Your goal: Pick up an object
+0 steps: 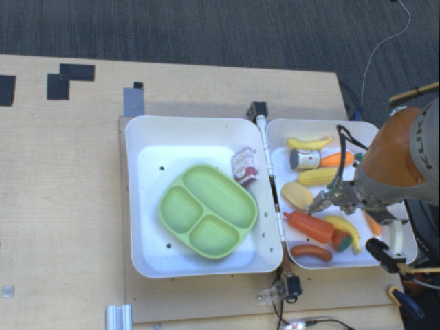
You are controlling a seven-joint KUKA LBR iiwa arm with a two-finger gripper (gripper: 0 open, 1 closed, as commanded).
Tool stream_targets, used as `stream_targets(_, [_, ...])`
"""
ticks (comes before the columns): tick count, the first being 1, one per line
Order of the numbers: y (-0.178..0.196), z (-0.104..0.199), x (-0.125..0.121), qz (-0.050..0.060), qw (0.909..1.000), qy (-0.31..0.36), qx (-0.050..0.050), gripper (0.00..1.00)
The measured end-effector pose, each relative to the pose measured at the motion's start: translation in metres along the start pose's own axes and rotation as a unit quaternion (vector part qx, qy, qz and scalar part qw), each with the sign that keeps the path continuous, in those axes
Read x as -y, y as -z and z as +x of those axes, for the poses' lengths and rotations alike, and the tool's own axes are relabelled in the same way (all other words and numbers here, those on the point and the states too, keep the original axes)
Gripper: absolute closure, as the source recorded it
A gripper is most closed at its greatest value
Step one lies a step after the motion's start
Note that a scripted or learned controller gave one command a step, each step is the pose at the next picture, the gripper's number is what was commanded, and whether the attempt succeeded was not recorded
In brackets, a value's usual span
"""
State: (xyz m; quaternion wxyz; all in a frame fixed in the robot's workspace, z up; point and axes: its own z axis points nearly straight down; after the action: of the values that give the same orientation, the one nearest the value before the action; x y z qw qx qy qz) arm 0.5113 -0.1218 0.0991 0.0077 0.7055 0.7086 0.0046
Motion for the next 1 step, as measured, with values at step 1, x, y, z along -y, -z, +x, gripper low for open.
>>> stream_targets(1, [0.0107,0.0006,-0.0019,-0.002,1.0000,0.001,0.000,1.00])
